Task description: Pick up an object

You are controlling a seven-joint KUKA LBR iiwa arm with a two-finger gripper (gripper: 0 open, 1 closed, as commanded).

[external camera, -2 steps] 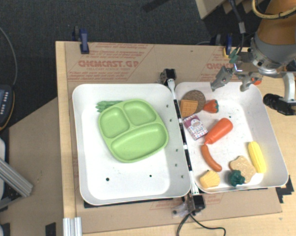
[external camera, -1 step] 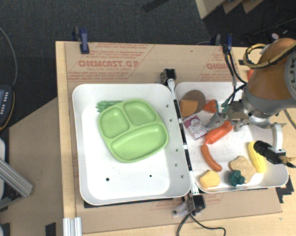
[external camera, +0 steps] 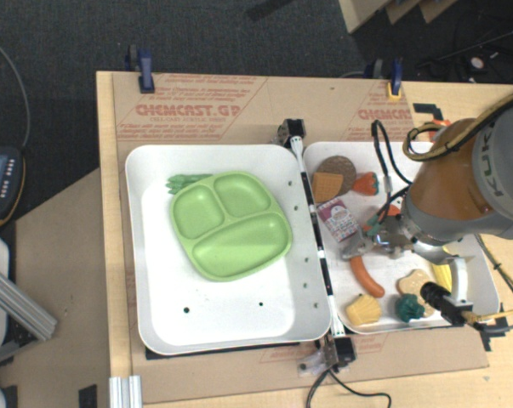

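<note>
- Here, your hand (external camera: pixel 377 238) sits low in the right bin (external camera: pixel 486 308), just above the orange sausage (external camera: pixel 366 277) and beside the pink packet (external camera: pixel 338 220); you cannot tell whether it grips anything.
- The left bin (external camera: pixel 154 253) holds a green divided tray (external camera: pixel 229 223).
- Near the sausage lie a yellow piece (external camera: pixel 364 311) and a teal piece (external camera: pixel 409 308).

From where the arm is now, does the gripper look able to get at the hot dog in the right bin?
Probably yes. The gripper sits low in the right bin, just above the hot dog, which lies on bare floor with its top uncovered. The pink packet and the yellow piece lie close but apart from it.
</note>
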